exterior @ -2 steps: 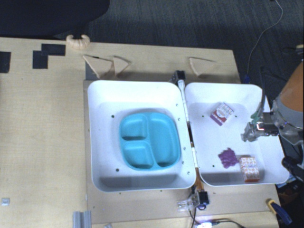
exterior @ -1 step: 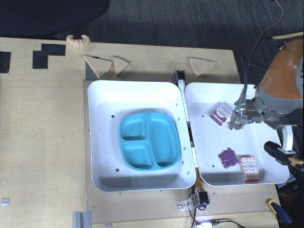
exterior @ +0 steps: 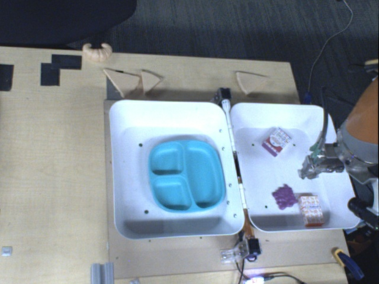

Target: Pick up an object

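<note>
**End effector poised over the right bin, three candidates below it**

Worktop (exterior: 53, 176), pale wood, fills the near edge and carries two white bins side by side. Left bin (exterior: 127, 158) holds a blue divided tray (exterior: 186, 173), the largest item present and too broad for a two-finger grasp. Right bin (exterior: 260, 123) holds the three small candidates. The grey arm (exterior: 362, 129) enters from the right; its end effector (exterior: 311, 169) hangs over the right half of this bin, and whether its fingers stand apart or together cannot be told at this resolution. Nothing is visibly held.

Risks, as judged from this layout: the patterned packet (exterior: 311, 210) lies close to the bin's near wall, so a descent there may strike the rim or pin the packet against it. The purple object (exterior: 285, 196) lies just beside that packet; a grasp on either may nudge the other away. The red-and-white packet (exterior: 277, 141) lies flat and may slip.

Relative to the end effector, the purple object sits nearer the camera and to its left, the patterned packet directly nearer the camera, the red-and-white packet farther back and left.
</note>
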{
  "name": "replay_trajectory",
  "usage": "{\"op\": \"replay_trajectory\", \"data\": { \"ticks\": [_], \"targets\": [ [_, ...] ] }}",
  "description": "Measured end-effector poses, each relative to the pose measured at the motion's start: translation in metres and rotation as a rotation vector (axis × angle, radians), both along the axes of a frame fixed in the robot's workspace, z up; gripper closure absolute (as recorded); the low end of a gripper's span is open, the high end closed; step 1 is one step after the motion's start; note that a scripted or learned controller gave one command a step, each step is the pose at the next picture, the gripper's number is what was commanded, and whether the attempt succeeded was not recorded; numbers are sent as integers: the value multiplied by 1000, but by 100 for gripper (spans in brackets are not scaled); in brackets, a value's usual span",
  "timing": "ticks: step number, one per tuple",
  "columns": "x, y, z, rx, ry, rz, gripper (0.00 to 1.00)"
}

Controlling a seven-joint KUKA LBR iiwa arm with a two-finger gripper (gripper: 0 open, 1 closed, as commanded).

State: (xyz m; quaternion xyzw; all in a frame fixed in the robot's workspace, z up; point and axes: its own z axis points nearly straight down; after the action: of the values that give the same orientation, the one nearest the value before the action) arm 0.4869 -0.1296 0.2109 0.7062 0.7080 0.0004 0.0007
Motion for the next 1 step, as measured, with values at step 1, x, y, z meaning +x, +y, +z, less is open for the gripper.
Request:
{"op": "replay_trajectory", "data": {
  "ticks": [1],
  "targets": [
    [0,0,0,1,0,0,0]
  ]
}}
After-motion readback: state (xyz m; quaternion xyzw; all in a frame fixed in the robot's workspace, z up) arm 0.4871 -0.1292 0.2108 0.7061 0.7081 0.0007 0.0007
